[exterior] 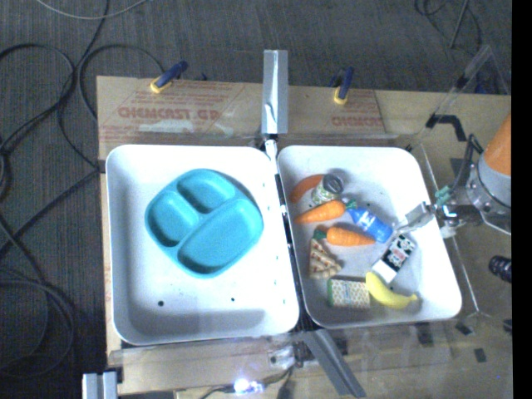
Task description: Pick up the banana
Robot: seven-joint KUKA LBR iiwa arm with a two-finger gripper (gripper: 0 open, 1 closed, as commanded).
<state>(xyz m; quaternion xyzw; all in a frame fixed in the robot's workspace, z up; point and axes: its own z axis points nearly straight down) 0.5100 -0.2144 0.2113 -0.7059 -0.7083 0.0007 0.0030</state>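
The yellow banana [390, 292] lies flat in the front right corner of the right bin [435, 252], curving toward the bin's front wall. A small sandwich block [347, 293] touches its left end and a white and black carton [396, 256] lies just behind it. My gripper [425, 213] hangs at the bin's right wall, behind and to the right of the banana, well apart from it. Nothing shows in its grasp. The grey arm with its orange band [509, 151] enters from the right edge.
The right bin also holds two carrots [320, 213] [350, 237], a blue bottle [368, 221], a can [322, 187] and a waffle piece [324, 258]. A blue divided plate [204, 220] sits in the left bin [133, 289]. A metal post [273, 98] stands behind the bins.
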